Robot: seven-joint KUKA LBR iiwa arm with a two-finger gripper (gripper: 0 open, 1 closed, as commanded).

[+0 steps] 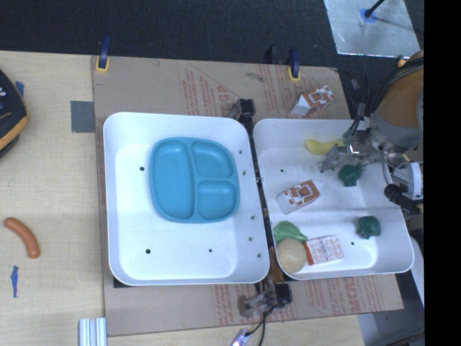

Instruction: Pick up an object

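Wood bench (43,186), cardboard sheet under two white bins. Left bin (122,254): one blue divided plate (193,179), centred. Right bin (389,254), beside plate's bin: yellow piece (317,147), two dark green lumps (350,175) (369,226), two printed packets (298,196) (324,250), round bun (290,255), green leaf (287,231). Gripper (346,157) over upper green lump; finger state cannot tell. Sausage (23,236) far left of plate, on bench.

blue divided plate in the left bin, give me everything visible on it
The plate is light blue, looks like matte plastic, a rounded rectangle with a raised rim. It has three compartments: one tall on the left, two smaller stacked on the right. Nothing lies in them. It sits flat and upright, slightly rotated, in the upper middle of the left bin, resting on the bin floor and touching no wall or other thing.
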